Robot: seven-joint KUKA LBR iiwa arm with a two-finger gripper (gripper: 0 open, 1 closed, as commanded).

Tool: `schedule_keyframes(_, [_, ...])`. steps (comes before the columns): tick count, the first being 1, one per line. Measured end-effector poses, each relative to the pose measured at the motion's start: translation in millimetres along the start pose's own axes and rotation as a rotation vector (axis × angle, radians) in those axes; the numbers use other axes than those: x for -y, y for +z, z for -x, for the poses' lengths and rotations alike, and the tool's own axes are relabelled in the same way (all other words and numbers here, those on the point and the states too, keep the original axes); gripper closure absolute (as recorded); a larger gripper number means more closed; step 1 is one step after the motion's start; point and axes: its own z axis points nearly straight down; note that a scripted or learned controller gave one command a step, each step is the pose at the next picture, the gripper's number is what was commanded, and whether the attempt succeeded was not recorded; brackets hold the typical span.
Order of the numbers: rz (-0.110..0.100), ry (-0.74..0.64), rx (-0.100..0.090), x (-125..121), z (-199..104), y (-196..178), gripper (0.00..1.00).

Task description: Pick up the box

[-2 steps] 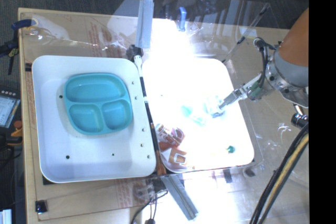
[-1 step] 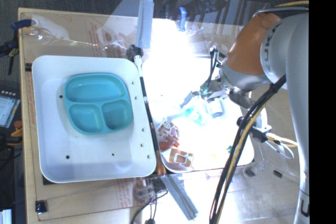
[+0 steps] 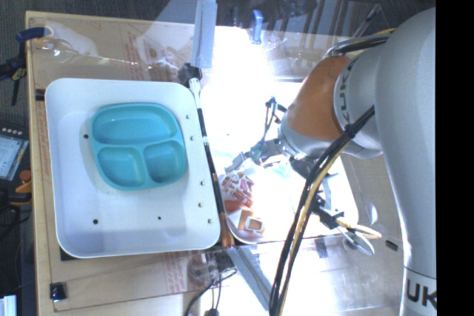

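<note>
Overhead, the left white bin [image 3: 67, 226] holds a turquoise three-compartment tray [image 3: 138, 143]. Glare washes out the right bin [image 3: 244, 70], where the claw [image 3: 248, 157] hangs just above a red-and-white box [image 3: 238, 189]; its opening cannot be told. Partial letters "KU" mark the arm [image 3: 415, 159]; the box's print is unreadable.

The grey arm [image 3: 385, 107] is reaching from the right over the right bin [image 3: 244, 85], which is washing out in strong glare. A teal divided tray [image 3: 138, 143] is lying in the left bin [image 3: 67, 181]. Reddish items [image 3: 241, 192] are sitting beside the divider.
</note>
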Motion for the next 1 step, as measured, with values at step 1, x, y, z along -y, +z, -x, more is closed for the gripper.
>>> schedule_keyframes(1, [0.000,0.000,0.000,0.1,0.0,0.3,0.00])
